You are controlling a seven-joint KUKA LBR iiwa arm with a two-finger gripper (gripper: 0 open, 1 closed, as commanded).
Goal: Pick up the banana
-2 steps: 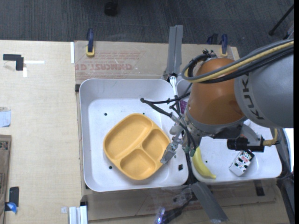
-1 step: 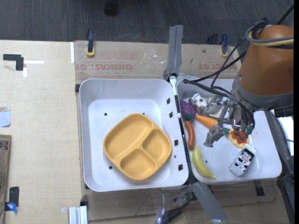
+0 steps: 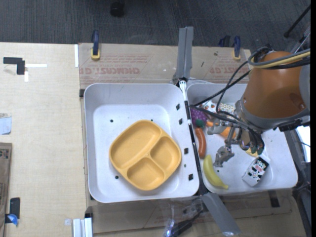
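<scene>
We judge that we are in the approach step: the banana (image 3: 214,174), yellow and curved, lies free in the right bin (image 3: 284,181) just below-left of our gripper (image 3: 223,157), whose fingers look a little apart with nothing between, so next we must descend over it.

Light wood bench (image 3: 39,132), carrying two shallow white bins side by side: left bin (image 3: 98,102), right bin (image 3: 281,177). Cardboard sheet (image 3: 133,63) under their far edge, pinned by blue clamps (image 3: 95,46).
</scene>
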